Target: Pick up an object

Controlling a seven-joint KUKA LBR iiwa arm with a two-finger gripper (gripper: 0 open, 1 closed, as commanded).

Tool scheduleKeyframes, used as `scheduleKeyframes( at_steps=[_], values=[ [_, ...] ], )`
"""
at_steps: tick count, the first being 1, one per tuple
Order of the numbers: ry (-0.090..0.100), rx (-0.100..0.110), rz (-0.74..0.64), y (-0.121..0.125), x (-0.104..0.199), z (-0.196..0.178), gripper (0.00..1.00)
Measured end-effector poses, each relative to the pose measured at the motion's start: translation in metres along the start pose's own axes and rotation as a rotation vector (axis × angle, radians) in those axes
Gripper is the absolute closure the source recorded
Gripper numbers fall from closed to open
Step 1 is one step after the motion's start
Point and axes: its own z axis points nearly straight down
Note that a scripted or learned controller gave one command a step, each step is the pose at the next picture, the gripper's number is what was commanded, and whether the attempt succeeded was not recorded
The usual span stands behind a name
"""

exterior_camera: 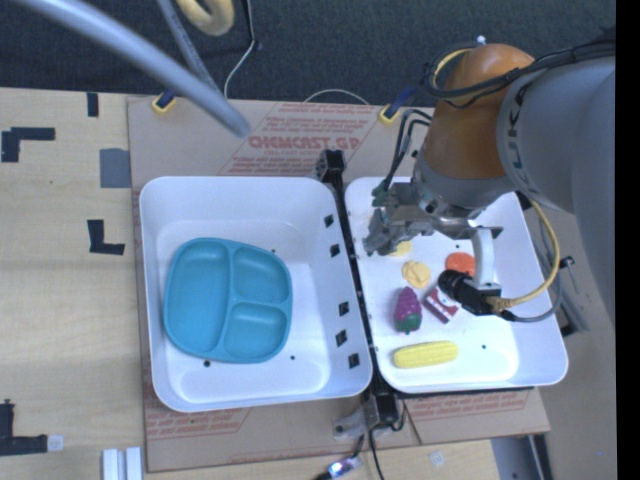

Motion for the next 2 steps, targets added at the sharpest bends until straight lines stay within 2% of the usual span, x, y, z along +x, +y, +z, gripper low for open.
scheduleKeyframes(
  at_steps=[1, 2],
  values=[
    [-0.001, 0.001, 0.001, -0.024, 0.042, 0.000, 1.00],
    [-0.001, 0.002, 0.000, -0.049, 0.097, 0.005, 1.00]
  ],
)
